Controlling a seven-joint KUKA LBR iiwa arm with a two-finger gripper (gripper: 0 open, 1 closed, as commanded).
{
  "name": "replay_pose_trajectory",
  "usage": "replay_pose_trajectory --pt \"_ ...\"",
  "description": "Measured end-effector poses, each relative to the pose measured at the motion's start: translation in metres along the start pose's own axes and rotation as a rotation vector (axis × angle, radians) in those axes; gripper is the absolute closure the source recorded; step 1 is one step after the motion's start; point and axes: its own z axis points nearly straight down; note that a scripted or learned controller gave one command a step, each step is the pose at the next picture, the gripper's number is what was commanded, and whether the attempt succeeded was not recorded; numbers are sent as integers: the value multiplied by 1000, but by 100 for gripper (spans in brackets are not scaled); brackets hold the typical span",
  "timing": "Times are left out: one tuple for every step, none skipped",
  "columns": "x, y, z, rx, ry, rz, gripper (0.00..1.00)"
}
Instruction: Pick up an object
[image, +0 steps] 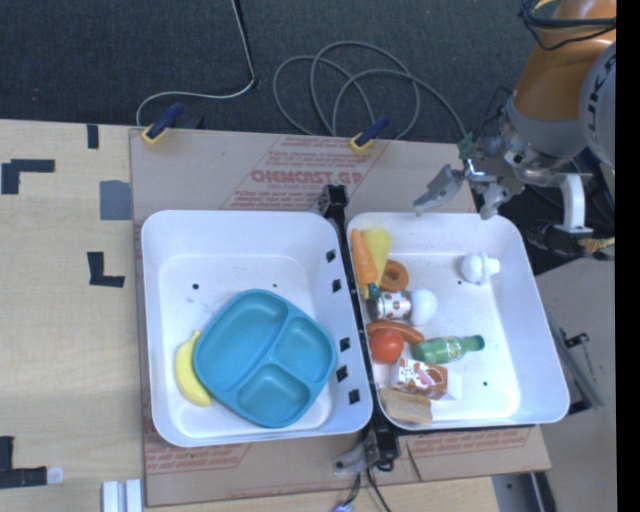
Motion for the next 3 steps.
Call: replay_pose_trajectory --pt "42 -23 94 5 1 -1 0" --pt "24 -8 171 -22 -1 -3 0" --pt "24 -8 163 -20 -1 -2 100"
